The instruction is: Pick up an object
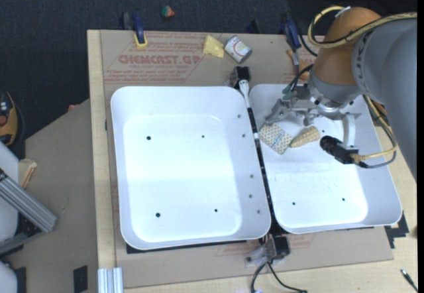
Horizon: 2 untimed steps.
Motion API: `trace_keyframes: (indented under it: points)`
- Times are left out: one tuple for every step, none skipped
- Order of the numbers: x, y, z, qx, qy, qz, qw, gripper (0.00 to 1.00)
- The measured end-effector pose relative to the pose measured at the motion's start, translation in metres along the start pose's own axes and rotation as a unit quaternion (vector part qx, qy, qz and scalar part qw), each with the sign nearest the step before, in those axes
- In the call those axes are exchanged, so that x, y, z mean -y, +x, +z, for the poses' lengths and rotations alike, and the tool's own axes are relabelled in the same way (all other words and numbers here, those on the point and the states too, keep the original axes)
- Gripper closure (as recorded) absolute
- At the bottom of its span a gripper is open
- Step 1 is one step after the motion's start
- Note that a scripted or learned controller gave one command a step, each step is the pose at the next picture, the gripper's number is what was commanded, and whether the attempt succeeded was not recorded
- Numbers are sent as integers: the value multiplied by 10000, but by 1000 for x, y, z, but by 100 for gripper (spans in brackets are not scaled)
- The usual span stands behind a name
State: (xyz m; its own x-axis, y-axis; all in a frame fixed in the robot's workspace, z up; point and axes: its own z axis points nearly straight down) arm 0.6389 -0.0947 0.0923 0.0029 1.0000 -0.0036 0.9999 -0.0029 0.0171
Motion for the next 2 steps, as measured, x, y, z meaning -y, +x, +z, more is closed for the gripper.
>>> trace_keyframes:
  points:
    - [2,-1,0,-8,-1,-5,10000,0]
    - [26,2,-1,-9,-12,0,10000,0]
